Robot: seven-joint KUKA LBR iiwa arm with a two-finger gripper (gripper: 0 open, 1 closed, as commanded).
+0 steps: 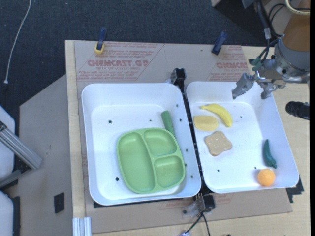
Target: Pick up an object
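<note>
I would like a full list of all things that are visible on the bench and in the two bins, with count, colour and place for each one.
shallow plastic bins: 2, white, side by side on the bench
divided plastic plate: 1, light green, left bin, lower middle
long cucumber-like piece: 1, dark green, left bin, against its right wall
toy banana: 1, yellow, right bin, upper left
rounded potato-like piece: 1, pale yellow, right bin, beside the banana
toy bread slice: 1, tan, right bin, middle
toy pepper: 1, dark green, right bin, right side
small ball-shaped fruit: 1, orange, right bin, lower right corner
spring clamps: 2, blue, board's far edge
two-finger gripper: 1, grey, open, above right bin's upper edge
</note>
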